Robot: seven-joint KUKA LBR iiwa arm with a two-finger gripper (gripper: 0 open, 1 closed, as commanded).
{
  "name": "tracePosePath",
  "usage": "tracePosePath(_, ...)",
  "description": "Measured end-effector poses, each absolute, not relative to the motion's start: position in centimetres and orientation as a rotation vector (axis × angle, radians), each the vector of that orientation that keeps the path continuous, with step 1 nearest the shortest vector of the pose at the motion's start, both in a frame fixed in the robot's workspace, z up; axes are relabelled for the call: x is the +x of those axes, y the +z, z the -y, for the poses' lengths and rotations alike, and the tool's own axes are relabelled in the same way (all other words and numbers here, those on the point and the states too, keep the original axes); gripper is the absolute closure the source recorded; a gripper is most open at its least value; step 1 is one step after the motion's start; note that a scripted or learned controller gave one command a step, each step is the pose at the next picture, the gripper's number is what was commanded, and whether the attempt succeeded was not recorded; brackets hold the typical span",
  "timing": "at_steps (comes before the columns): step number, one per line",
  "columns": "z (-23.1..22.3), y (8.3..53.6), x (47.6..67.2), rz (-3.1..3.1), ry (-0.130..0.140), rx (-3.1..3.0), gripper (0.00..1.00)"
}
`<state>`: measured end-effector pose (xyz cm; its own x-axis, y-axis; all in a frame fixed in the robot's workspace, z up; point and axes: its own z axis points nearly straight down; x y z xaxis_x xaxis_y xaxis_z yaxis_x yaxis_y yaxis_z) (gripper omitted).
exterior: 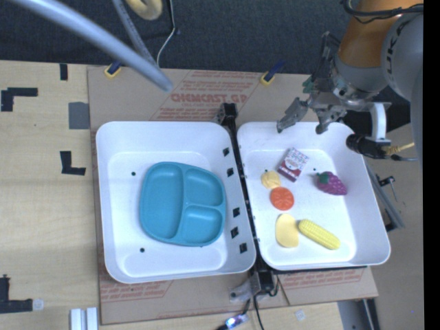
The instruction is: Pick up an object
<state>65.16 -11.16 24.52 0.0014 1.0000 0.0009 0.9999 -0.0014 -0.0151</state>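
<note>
Grey fingers (287,120) of the gripper (306,121) were spread wide apart with nothing between them, hanging over the far edge of the right bin (371,205). Just nearer lay a small red-and-white packet (293,163), then a purple grape bunch (331,183), an orange disc (282,199) and a corn cob (319,234). A blue tray (182,203) sat in the left bin (110,184).

Red "CHEMCAST GP" print on brown cardboard sheet (199,96)

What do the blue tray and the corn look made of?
Blue tray: probably moulded plastic, matte with a soft sheen, one even colour, rounded compartment walls. Corn: likely toy plastic, glossy yellow with regular moulded kernel ridges; rubber can't be ruled out.
</note>
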Motion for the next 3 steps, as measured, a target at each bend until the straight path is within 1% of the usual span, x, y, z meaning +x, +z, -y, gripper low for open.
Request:
tracePosePath(1, 11.1, 25.4, 65.4, 2.223, 0.002, -2.219, 0.00)
tracePosePath(2, 10.8, 20.4, 66.2, 2.222, 0.007, -2.216, 0.00)
tracePosePath(3, 10.5, 13.9, 66.1, 2.220, 0.009, -2.215, 0.00)
